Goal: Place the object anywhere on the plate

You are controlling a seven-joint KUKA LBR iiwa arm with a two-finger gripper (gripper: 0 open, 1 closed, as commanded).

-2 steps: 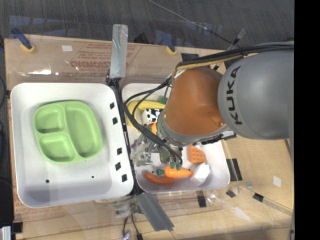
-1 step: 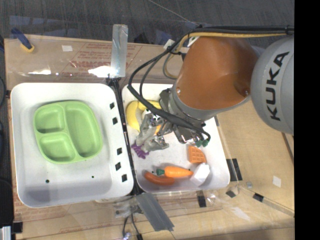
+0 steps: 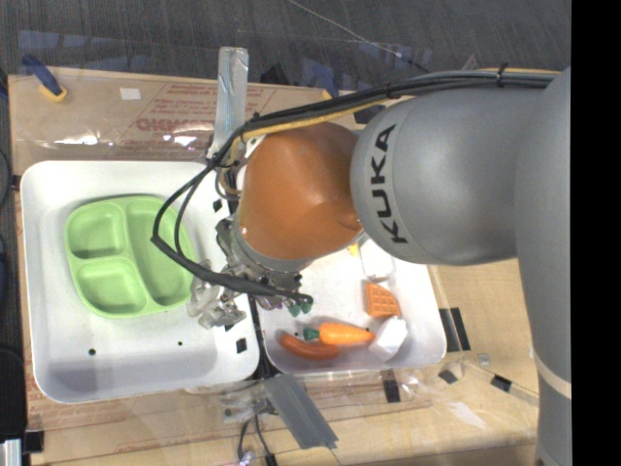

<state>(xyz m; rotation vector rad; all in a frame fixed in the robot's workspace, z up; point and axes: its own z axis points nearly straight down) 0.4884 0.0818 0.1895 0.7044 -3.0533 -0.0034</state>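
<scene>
Hanging below the arm's orange band, the two-finger gripper [image 3: 215, 306] sits over the near right corner of the left shallow white bin [image 3: 58, 357], just beside the light-green compartmented plastic plate [image 3: 107, 260]; whether it grips anything, I cannot tell. An orange toy carrot with a green top [image 3: 342, 335] lies in the right shallow white bin [image 3: 427, 343], with a small orange waffle-like piece [image 3: 381, 300] and a white block [image 3: 392, 337] near it.

Light green plate [image 3: 121, 255] in the white left bin [image 3: 58, 357]; orange carrot [image 3: 344, 335], orange waffle [image 3: 381, 300] and white block [image 3: 391, 339] in the right bin.
</scene>
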